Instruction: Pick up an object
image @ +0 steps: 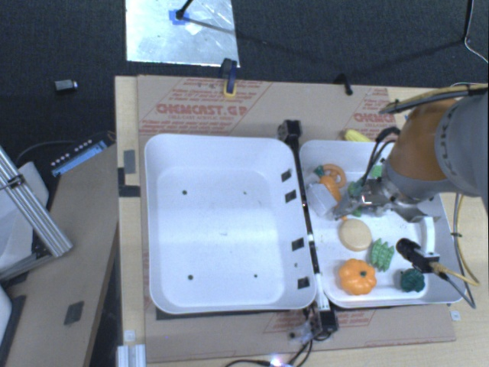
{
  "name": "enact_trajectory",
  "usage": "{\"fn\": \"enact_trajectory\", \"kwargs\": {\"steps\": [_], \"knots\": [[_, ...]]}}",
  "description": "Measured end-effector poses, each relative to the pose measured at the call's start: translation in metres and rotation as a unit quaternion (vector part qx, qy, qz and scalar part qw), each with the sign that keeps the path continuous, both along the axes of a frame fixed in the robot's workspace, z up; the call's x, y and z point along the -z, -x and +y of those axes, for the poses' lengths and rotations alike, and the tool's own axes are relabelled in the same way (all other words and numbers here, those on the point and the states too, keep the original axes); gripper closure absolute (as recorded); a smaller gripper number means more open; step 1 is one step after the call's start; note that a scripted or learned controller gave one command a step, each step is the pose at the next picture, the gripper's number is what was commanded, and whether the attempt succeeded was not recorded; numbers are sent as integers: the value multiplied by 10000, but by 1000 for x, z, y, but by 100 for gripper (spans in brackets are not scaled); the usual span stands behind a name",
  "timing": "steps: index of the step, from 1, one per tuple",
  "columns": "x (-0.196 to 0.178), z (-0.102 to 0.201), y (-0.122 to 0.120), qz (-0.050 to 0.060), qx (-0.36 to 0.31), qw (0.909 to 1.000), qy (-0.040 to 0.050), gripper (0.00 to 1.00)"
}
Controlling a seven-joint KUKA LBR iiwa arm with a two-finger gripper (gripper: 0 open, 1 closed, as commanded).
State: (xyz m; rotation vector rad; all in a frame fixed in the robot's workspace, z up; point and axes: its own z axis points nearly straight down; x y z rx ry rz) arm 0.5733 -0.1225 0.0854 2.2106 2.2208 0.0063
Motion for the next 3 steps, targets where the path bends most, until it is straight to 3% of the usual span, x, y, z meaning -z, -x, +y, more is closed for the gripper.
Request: {"fn": "enact_trajectory", "kwargs": {"steps": [1, 2, 3], "knots": [[-11, 1, 3, 16, 1, 10000, -11, 100], [-105, 107, -19, -18, -56, 10000, -36, 100], [-342, 172, -26, -64, -31, 10000, -32, 100]]}}
